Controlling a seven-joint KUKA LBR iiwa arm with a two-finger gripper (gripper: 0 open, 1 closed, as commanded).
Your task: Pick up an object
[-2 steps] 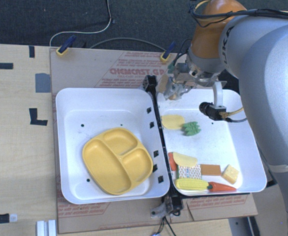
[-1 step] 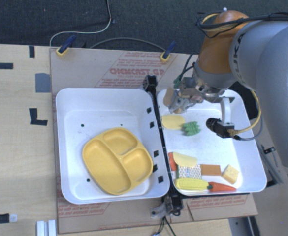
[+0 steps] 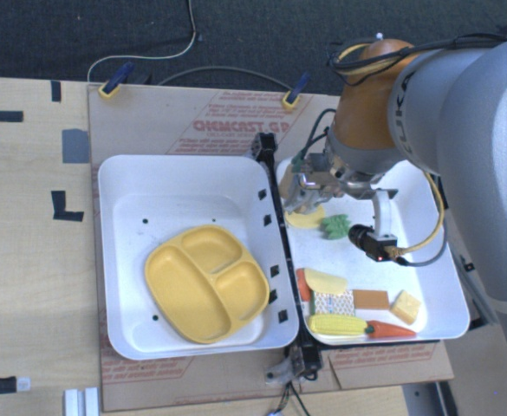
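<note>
Yellow plastic, moulded as a small banana-shaped toy (image 3: 305,219), lies in the right white bin (image 3: 448,280) close to the black divider (image 3: 277,224) between the two bins, and the robot's hand (image 3: 307,193) hangs directly over it, at its far edge. Whether that hand is apart, together or clamped on anything cannot be told from above, since the wrist covers it. Just right of the banana sits a green knobbly toy like broccoli (image 3: 335,226), almost touching it. Nearer the camera along the same divider lies a cluster: a yellow corn cob (image 3: 335,324), an orange carrot (image 3: 390,328), a pale yellow cheese wedge (image 3: 406,306), a tan flat block (image 3: 370,299) and a checked cracker-like tile (image 3: 333,302). Across the divider, the left bin (image 3: 119,232) carries a yellow three-compartment plate (image 3: 205,280). The banana looks light, stiff and smooth, so likely slippery; pinching across its narrow middle seems safest, though the divider beside it leaves little room.
</note>
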